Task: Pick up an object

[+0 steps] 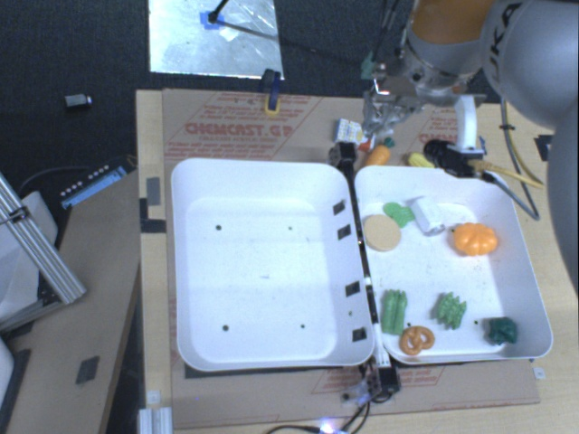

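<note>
My gripper (384,136) hangs over the far rim of the right bin (516,269), near its back left corner. A small orange piece with a green tip (378,155) sits right at the fingertips, raised above the rim, and the fingers look shut on it. Below in the right bin lie an orange pumpkin (474,239), a tan round disc (381,234), a green leaf shape (397,212), a white block (427,215), a green bundle (393,311), a green ridged piece (449,309), a brown pretzel (416,339) and a dark green piece (500,330).
The left bin (194,242) stands beside the right one, with a black hinged divider (357,251) between them. A yellow and blue clamp (270,92) sits behind the bins on the cardboard. A metal frame (36,251) stands at the left.
</note>
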`<state>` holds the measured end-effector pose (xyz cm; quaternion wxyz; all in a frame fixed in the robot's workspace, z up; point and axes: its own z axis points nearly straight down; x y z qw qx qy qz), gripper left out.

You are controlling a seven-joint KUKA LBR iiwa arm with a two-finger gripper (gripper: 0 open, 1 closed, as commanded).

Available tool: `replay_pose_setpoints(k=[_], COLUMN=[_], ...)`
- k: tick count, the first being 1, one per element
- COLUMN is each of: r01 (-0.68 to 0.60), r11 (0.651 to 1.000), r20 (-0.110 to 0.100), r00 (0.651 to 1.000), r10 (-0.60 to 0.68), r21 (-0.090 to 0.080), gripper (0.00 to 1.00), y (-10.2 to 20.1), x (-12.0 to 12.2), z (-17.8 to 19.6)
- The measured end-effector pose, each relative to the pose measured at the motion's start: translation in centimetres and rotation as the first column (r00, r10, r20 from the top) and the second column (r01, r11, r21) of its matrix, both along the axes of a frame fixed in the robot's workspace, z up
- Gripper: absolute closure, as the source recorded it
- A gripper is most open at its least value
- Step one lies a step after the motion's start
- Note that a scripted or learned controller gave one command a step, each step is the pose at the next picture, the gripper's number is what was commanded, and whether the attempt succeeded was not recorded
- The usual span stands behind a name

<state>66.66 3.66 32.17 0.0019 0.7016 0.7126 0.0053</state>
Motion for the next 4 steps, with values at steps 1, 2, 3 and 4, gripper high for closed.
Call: replay_pose_setpoints(k=[1,2,3,4], r01=[0.002,0.002,0.006,0.015], r11=[1.0,1.0,1.0,1.0], r20=[-0.003,-0.005,-0.02,0.012], r00=[1.0,1.0,1.0,1.0], r10=[-0.002,-0.002,-0.006,-0.015], r21=[0.0,0.0,-0.005,0.002], gripper=[1.0,1.0,1.0,1.0], y=[9.1,18.1,20.0,19.0], x=[0.2,0.1,-10.7,-1.2], z=[3.8,5.6,0.0,15.5])
